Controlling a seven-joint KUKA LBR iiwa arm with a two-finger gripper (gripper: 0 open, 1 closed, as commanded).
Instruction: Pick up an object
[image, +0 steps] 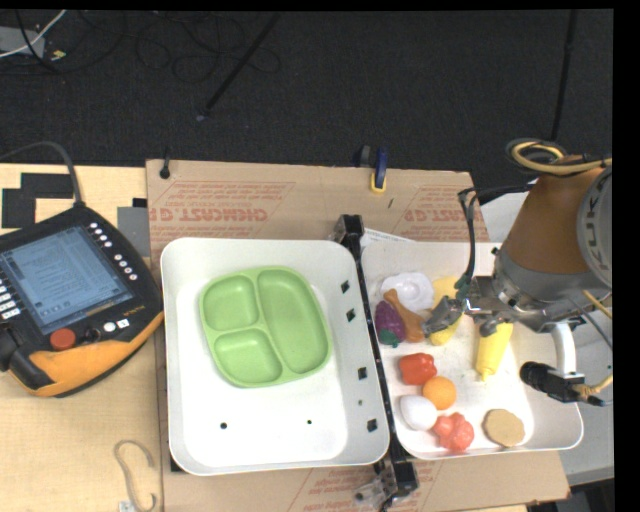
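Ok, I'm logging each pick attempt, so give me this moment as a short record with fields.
left bin: holds a green divided plate
right bin: toy foods, among them a purple eggplant, red pepper, orange ball, white egg, yellow bottle, tan cookie
gripper: low over the right bin's upper part, beside the eggplant
grasp: cannot tell
bench left: teach pendant

A green three-compartment plastic tray (265, 327) lies in the left white bin (195, 420). The pincer (450, 312) hangs over the right bin's (565, 425) toy foods, near a yellow plastic bottle (491, 351).
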